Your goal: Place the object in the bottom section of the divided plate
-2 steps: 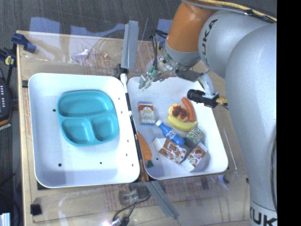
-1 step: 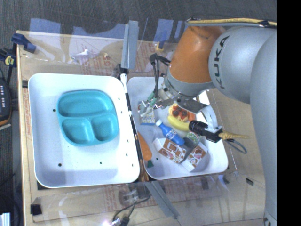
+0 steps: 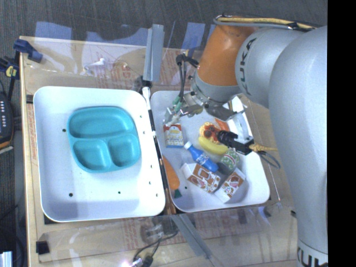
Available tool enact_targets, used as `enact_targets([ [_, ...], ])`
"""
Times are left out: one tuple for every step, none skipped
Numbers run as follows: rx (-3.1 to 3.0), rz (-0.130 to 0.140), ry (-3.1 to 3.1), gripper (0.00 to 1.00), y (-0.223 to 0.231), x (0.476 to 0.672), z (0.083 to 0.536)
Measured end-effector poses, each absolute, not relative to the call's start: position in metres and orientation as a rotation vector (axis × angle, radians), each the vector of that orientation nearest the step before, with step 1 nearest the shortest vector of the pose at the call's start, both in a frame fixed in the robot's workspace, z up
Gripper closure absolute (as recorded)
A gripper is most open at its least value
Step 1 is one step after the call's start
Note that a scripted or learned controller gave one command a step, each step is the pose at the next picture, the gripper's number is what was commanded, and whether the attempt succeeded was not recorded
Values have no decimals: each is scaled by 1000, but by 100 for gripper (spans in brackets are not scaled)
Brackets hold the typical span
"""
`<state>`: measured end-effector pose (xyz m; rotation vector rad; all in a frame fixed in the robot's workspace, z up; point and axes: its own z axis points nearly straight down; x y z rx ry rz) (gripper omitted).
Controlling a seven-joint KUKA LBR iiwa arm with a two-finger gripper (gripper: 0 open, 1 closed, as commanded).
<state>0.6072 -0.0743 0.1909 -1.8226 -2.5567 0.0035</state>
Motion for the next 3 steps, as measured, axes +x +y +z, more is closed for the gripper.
enact_targets([
  [-1616,0,-2696,100,-87,657,232],
  [-1583,3,-2710,100,-81,569,196],
  [-1104,0,-2943,100,18,603,192],
])
